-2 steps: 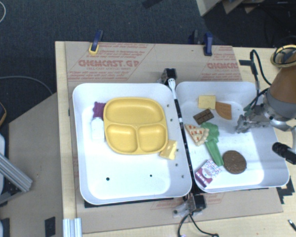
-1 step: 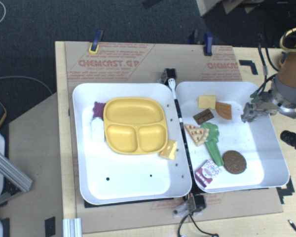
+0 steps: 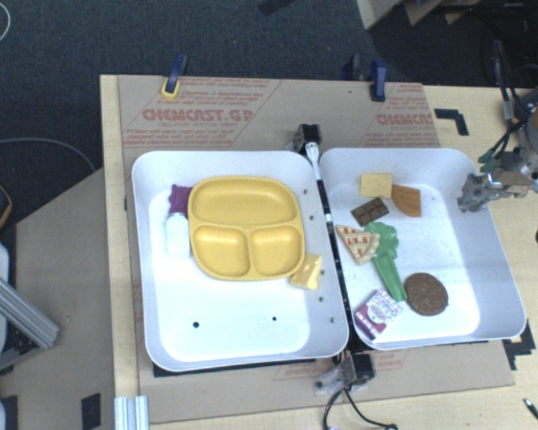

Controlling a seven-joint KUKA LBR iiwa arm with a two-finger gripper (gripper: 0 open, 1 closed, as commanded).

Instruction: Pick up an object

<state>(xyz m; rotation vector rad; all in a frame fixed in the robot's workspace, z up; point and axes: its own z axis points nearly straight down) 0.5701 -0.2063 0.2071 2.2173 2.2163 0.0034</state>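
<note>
In the left bin (image 3: pixel 152 330), the upper half is taken up by a yellow divided tray (image 3: pixel 247 225); its lower half is left open. In the right bin (image 3: pixel 498 267), food items are clustered at the left and centre, while open floor is left along the right side.

right bin (image 3: pixel 498 267) | cracker (image 3: pixel 376 184), orange wedge (image 3: pixel 407 200), brown wafer (image 3: pixel 369 211), pizza slice (image 3: pixel 353 241), green toy (image 3: pixel 387 258), brown disc (image 3: pixel 425 294), packet (image 3: pixel 377 312) | lying flat

the gripper (image 3: pixel 477 193) is dull grey metal, boxy and small, with dark cables looping above its pale wrist.
</note>
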